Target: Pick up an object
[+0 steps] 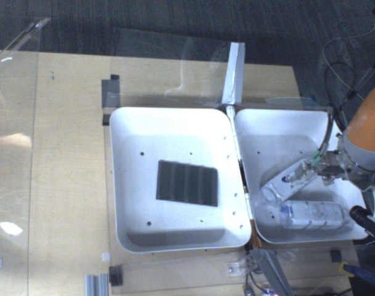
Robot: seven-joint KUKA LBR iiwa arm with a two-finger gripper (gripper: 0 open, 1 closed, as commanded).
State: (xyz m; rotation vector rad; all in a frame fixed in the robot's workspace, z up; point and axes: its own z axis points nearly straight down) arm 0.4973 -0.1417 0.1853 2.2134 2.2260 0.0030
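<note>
Bench is carrying two white bins. You are seeing a dark ridged pad lying in the left bin. Two clear plastic bottles are lying in the right bin: one bottle flat, another tilted beside the end effector.

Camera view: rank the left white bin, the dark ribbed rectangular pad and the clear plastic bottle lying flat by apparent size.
1. Left white bin
2. Dark ribbed rectangular pad
3. Clear plastic bottle lying flat, somewhat smaller than the pad.

Arm at right, pincer low.
</note>
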